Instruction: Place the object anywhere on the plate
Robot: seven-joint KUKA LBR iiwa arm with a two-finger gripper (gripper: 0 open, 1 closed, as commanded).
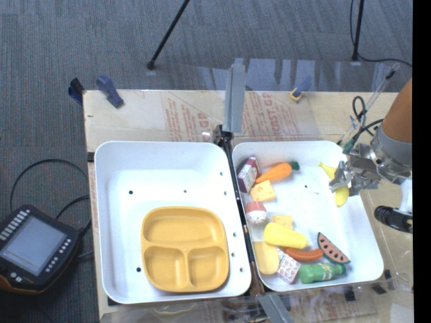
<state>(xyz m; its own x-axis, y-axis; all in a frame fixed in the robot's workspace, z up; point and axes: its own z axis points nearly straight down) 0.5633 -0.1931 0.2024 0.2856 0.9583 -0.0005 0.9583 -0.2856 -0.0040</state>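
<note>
The hand [349,178] hangs over the right edge of the right bin [311,152], and a yellow banana [339,185] sits right at its fingers, its top end poking out to the left and its lower end hanging below them; it looks clamped on the banana, lifted clear of the bin floor. The plate [185,249], a yellow tray with three wells, lies in the left bin [121,180], toward its front, well apart from the hand and across the divide between the bins. The rest of the toy food lies heaped in the right bin's left and front parts: a carrot [276,173], a small bottle [247,175] with a label too small to read, a cheese wedge [263,192], a corn cob [285,235], a red sausage [303,254], a watermelon slice [333,247] and a green bottle [321,272]. The cardboard sheet on the tabletop [155,116] behind the bins carries red print, seen upside down and too blurred for me to read. A pendant [32,245] with a screen lies on the floor to the left.
</note>
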